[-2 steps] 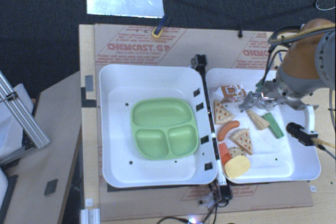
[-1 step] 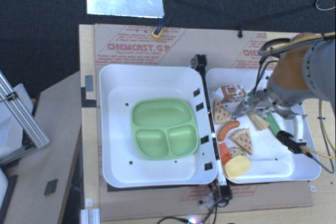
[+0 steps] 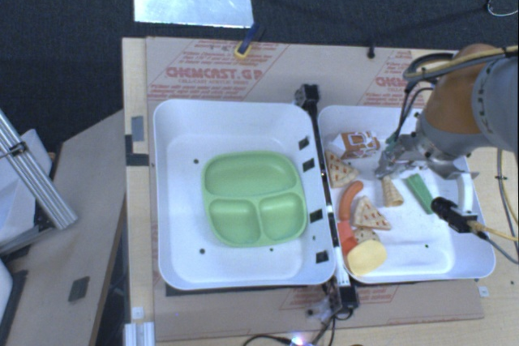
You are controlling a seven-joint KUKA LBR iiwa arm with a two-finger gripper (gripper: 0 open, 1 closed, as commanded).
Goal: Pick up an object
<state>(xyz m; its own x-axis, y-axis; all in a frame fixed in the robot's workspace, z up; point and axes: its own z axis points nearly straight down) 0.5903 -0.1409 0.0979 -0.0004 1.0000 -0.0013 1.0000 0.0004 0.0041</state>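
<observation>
From my remote station I look down on a bench (image 3: pixel 203 65) covered in printed brown board, dark carpet around it. Two white bins sit side by side: the left bin (image 3: pixel 182 134) holds a green divided tray (image 3: pixel 253 197); the right bin (image 3: pixel 454 259) holds toy food. The gripper (image 3: pixel 389 164) hangs low over the right bin's middle, just above a pale cone (image 3: pixel 392 192); I cannot tell how far its pincer is open, or whether it grips anything. Near it lie a green stick (image 3: pixel 420 192), a sausage (image 3: pixel 350 198), a waffle wedge (image 3: pixel 370 215) and a yellow piece (image 3: pixel 366 257). Bare white floor lies along the bin's near-right side.
</observation>
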